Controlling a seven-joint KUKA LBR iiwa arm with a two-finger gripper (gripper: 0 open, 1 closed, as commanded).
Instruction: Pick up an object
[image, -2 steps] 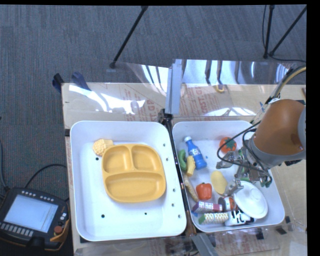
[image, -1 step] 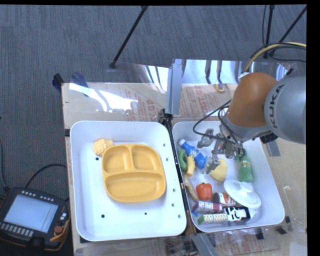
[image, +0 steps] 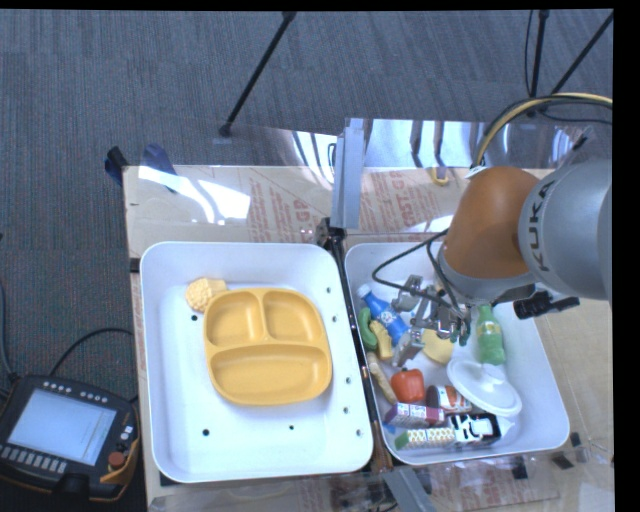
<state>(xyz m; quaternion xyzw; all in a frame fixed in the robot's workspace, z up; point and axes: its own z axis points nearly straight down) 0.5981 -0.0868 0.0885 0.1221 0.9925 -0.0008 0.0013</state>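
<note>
Two white bins sit side by side on the bench, the left bin (image: 160, 400) in the lower left-centre of the frame and the right bin (image: 548, 400) lower right. The left one carries a yellow divided tray (image: 267, 345) laid flat near its middle, with a small yellow corn-like piece (image: 205, 292) touching the tray's upper-left corner. All the loose clutter is heaped in the right bin, so that is where a pick would come from. The arm (image: 560, 225) reaches in from the right, its orange band over the bin's upper half, and the gripper (image: 428, 322) hangs low over the pile's left-centre. Cannot tell from this slant whether it is spread or closed; nothing can be seen clamped in it. Just beside it lie a blue bottle (image: 385, 315), a pale yellow piece (image: 438, 347) and a green bottle (image: 490, 338) to its right. Below sit a red tomato-like item (image: 408, 385) and a white lidded dish (image: 484, 388), with small packets along the bottom wall. Judgement: the tool is poised at the densest spot, likely aiming at the blue bottle or the yellow piece; tight crowding could spoil the grip.
</note>
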